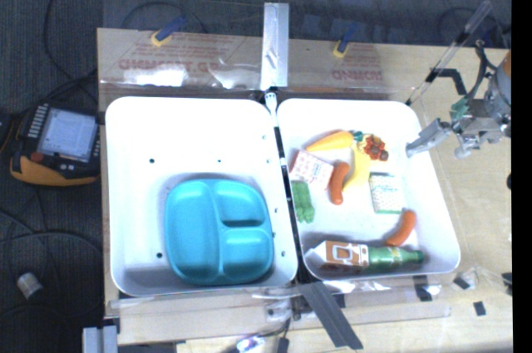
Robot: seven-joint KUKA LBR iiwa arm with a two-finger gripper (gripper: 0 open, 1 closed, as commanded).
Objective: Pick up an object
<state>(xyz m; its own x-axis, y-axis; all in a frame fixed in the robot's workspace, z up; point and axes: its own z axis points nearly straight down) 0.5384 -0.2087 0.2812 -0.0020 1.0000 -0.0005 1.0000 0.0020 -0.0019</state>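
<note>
The right bin (432,202) holds several small items. Among them are a green glass bottle (374,256) lying along the front wall, a red sausage (337,182), an orange sausage (401,227), a yellow banana (359,163), an orange carrot (329,141), a cluster of red berries (376,146), a green cucumber piece (302,202), a pink-and-white carton (310,168) and a green-and-white packet (386,193). My gripper (475,134) hovers outside the right bin's far right corner, above the bench, away from all the items.
The left bin (133,144) holds a turquoise divided tray (218,231). A metal divider post (274,44) stands behind the bins. A handheld device (58,142) lies on the floor at far left. Thin rods (453,52) rise near the arm.
</note>
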